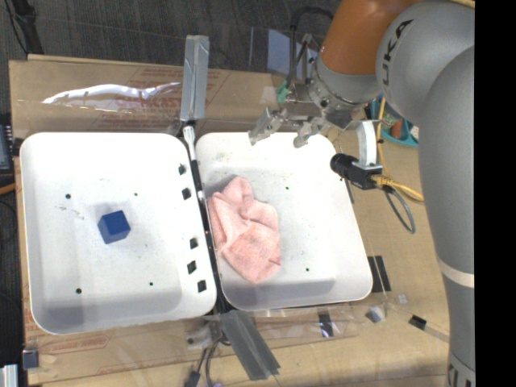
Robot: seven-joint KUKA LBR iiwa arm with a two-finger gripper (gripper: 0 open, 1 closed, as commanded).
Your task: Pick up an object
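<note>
camera view shows the end effector (282, 134) spread and holding nothing, at 12 o'clock of the right bin (339, 240). pink cloth (246, 228) lies at its 9 o'clock side; blue cube (114, 226) sits in the left bin (48, 216).

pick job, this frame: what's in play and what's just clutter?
In play:
pincer, open, above the right bin's far edge, holding nothing
pink cloth in the right bin
blue cube in the left bin

Clutter:
cardboard under the bins
plastic wrap behind the left bin
cables on the right
</note>
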